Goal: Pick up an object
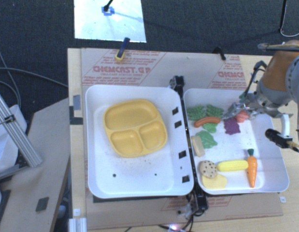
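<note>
Left, a yellow tray [135, 128] – right bin [277, 166] holds toy food [233, 166].

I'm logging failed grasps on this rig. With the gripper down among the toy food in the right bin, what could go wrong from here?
1. The gripper sits where the purple grapes, a small orange-red piece and the hot dog crowd together, so it may nudge or catch the wrong item.
2. It works near the right bin's back wall, so an item could get pushed against it.
</note>
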Motion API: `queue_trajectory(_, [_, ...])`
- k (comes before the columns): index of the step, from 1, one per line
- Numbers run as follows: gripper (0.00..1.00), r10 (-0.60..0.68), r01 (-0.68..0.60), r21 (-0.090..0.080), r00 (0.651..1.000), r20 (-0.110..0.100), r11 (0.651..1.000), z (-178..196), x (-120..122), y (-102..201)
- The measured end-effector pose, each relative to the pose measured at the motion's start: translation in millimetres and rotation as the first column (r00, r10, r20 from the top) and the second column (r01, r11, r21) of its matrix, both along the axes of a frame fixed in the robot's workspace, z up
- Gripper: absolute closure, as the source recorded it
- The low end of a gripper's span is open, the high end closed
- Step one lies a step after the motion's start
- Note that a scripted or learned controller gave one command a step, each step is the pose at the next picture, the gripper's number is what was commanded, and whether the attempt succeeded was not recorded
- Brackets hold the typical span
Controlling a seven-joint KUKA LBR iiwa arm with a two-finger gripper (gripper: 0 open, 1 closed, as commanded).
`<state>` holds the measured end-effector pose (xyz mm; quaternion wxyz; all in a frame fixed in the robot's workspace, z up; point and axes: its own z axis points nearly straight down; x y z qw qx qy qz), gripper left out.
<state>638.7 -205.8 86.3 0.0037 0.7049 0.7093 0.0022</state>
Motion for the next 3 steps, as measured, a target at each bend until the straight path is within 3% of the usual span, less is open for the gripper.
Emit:
queue_trajectory(1, [0.00,-0.004,0.004,0.001,1.000,-0.006,1.000,-1.3,-8.7,-0.3])
queue_trajectory(2, [1.00,-0.002,0.002,-0.002,1.000,0.002,1.000,12.1,-6.1,-1.2])
queue_trajectory(3, [1.00,0.007,-0.007,0.005,1.000,-0.003,1.000,63.4,33.0,87.8])
